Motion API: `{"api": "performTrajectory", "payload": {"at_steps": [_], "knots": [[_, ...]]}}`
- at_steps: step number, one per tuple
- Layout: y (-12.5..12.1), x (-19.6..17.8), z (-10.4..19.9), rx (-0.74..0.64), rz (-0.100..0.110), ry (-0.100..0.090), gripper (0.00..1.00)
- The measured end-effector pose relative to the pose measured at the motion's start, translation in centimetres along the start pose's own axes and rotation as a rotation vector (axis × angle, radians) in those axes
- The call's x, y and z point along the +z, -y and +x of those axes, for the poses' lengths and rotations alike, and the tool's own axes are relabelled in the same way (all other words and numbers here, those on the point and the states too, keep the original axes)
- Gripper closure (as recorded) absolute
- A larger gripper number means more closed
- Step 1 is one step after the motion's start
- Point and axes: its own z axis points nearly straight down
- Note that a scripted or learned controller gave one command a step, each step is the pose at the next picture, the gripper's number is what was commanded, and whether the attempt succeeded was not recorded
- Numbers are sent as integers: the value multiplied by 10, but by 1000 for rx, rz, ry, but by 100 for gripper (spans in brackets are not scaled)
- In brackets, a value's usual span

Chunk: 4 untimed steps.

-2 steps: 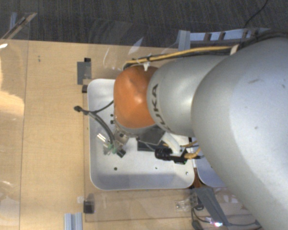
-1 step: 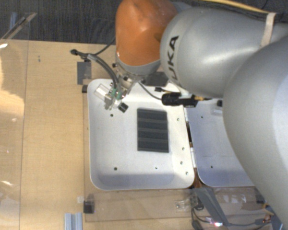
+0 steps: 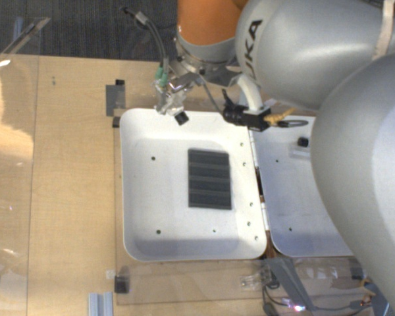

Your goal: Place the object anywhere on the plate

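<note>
Robotics lab: KUKA arm (image 3: 303, 58) over wooden bench (image 3: 59, 176), white bins (image 3: 138, 176), loose cabling (image 3: 283, 295).

Large rounded grey arm housing (image 3: 329, 51), smooth and glossy, with part of the black "KUKA" lettering (image 3: 249, 41) on the shell. Broad orange band (image 3: 207, 8) above the wrist. A pale tape-like strip (image 3: 387, 18) around the upper link. Metallic wrist assembly (image 3: 184, 71) below the band, with a small green part (image 3: 160, 76). Black cables (image 3: 151, 35) looping from the wrist; black connector (image 3: 240, 116) with yellow-tipped lead (image 3: 280, 118). Small dark-tipped gripper (image 3: 174, 110).
</note>
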Motion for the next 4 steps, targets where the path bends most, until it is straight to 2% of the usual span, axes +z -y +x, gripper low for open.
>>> {"api": "performTrajectory", "payload": {"at_steps": [1,2,3,4], "knots": [[-21,72,-3,321,6,-1,100],[-21,72,-3,-83,4,-2,100],[-11,148,4,-422,2,-3,100],[37,203,36,-345,6,2,100]]}}
